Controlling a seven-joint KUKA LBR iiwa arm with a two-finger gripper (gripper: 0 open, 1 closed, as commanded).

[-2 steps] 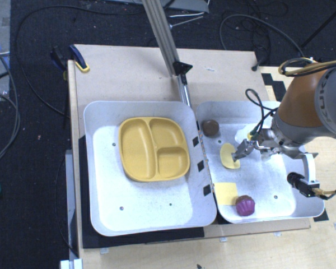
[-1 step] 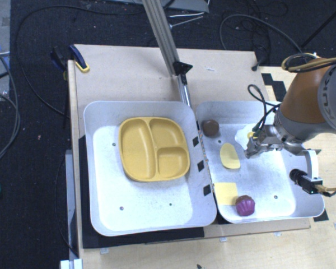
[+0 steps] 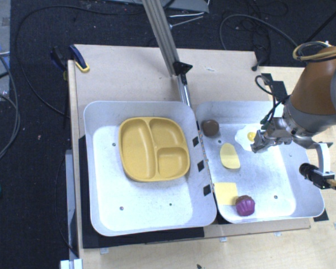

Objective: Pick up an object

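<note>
Two white bins point(image 3: 101, 167) share my bench; I've hung the gripper point(image 3: 260, 143) low in the right one, over a fried-egg toy point(image 3: 247, 137) just left of its tip; whether it's clenched, I cannot tell; the yellow oval point(image 3: 230, 156) lies nearby.

bench point(image 3: 129, 72) | two white bins point(image 3: 101, 206) side by side, seemingly touching

**Arm reaching in from the right, hand low**

The grey jointed arm point(image 3: 319, 102), with its orange band above the wrist, enters from the right edge and bends downward and leftward. Black cables run along its upper side. Its dark two-finger hand point(image 3: 259, 145) points down and left, too small and shadowed to read further.
</note>
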